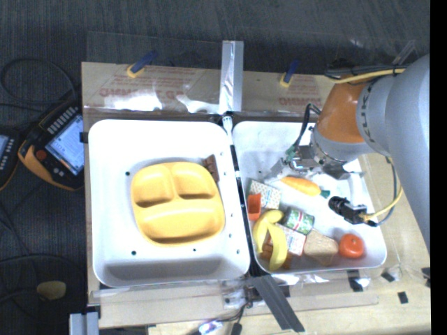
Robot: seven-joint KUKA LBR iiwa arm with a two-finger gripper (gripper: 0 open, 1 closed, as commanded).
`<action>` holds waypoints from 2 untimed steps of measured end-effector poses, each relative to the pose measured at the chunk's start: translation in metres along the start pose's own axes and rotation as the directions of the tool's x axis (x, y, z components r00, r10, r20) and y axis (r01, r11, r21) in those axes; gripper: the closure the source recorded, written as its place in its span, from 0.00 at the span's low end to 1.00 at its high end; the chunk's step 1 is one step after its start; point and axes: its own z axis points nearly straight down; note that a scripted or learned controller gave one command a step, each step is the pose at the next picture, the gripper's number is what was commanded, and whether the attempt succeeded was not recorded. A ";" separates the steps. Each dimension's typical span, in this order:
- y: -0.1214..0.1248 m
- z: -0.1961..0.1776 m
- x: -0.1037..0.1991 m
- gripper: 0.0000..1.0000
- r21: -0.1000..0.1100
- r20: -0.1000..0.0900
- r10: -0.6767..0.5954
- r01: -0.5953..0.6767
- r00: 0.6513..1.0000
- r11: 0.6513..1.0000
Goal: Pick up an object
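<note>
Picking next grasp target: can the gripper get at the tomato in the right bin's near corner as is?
Probably yes. The tomato lies uncovered by the right bin's outer wall, only the sandwich wedge beside it. The gripper sits above the same bin; the wall may crowd one finger.

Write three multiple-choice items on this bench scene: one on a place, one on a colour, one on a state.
1. Where does the yellow tray lie?
A. left bin
B. right bin
C. on the floor

2. What colour is the tomato in the right bin's near corner?
A. green
B. red
C. blue

3. How does the yellow tray rest?
A. on edge
B. flat, compartments up
C. upside down

Key: 1 A, it sits in the left bin; 2 B, it is plainly red; 3 B, its compartments face the camera.
</note>
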 end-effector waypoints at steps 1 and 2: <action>-0.030 -0.001 -0.022 0.00 -0.004 0.001 -0.010 0.010 1.000 1.000; -0.029 -0.010 -0.021 1.00 -0.006 -0.001 -0.010 0.010 1.000 1.000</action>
